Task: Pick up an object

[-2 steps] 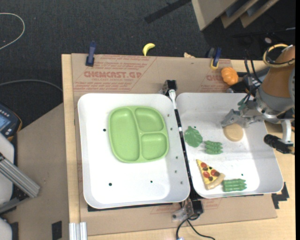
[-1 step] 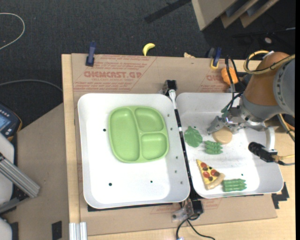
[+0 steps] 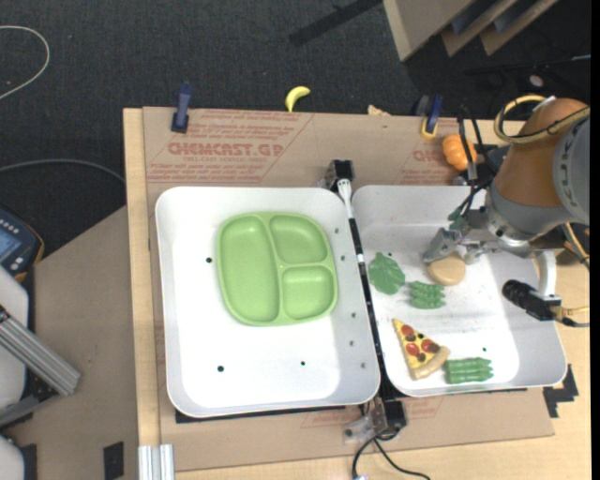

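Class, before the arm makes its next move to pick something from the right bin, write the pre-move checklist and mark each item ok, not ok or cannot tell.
1. Gripper over the right bin: ok.
2. A target lies beside it, the tan bun-like piece: ok.
3. Bun actually between the fingers: cannot tell.
4. Pizza slice and the green pieces lie apart from the bun: ok.
5. Green divided tray sits in the left bin, away from the arm: ok.

Dark carpet floor [image 3: 187, 47] across the top of the frame, white cable [image 3: 37, 42] looping at upper left, brown board tabletop [image 3: 234, 141] at centre, blue clamps [image 3: 181, 108] on its far edge, wooden furniture [image 3: 469, 23] at upper right
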### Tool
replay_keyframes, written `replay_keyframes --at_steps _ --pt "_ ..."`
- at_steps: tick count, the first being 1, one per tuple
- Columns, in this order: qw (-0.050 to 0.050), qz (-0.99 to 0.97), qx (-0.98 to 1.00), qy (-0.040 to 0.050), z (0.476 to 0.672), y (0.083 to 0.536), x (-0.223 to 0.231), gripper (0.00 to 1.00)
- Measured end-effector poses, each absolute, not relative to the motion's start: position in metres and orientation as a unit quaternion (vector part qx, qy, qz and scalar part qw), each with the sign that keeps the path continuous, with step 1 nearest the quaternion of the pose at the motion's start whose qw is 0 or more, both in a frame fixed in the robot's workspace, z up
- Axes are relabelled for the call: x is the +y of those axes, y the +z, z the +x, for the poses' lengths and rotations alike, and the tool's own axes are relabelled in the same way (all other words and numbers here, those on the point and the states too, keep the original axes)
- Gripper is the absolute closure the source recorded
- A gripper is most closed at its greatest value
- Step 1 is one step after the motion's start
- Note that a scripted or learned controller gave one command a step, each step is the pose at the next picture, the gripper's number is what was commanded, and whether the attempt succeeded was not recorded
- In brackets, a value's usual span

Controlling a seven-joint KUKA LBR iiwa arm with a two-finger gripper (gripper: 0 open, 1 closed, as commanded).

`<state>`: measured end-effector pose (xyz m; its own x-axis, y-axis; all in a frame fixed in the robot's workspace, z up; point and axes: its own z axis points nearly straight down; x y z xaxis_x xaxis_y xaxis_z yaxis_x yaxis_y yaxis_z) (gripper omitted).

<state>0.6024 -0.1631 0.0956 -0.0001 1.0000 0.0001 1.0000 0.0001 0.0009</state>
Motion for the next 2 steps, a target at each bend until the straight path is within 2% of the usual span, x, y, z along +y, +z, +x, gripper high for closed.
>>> replay_keyframes --at_steps 1,2 --pt "0.003 0.707 0.707 0.0014 0.604 0.107 -0.164 1.00" --pt "0.004 0.703 0.712 0.0060 0.656 0.191 -0.047 1.00"
